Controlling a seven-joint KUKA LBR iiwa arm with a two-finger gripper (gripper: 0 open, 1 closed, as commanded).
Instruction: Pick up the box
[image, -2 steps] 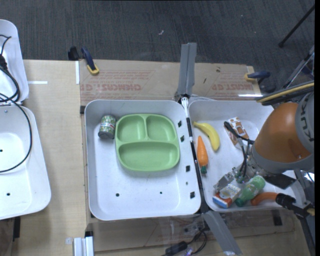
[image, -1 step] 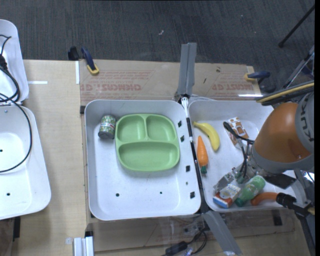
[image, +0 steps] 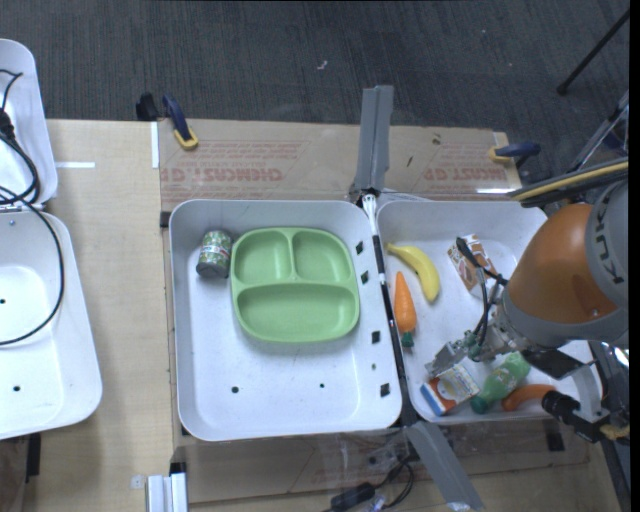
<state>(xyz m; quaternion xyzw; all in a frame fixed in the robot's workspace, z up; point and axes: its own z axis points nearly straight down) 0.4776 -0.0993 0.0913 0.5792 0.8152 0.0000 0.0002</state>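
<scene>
Box (image: 452, 387): one, right bin (image: 440, 228); gripper (image: 462, 350) just above, state unclear. One banana (image: 418, 268), two carrots (image: 404, 303).

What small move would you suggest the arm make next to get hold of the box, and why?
Probably a short descent onto the box. The gripper sits just above it in the right bin, and the box lies tilted at the front wall beside the green bottle, so a small drop could bring the fingers around it.
</scene>
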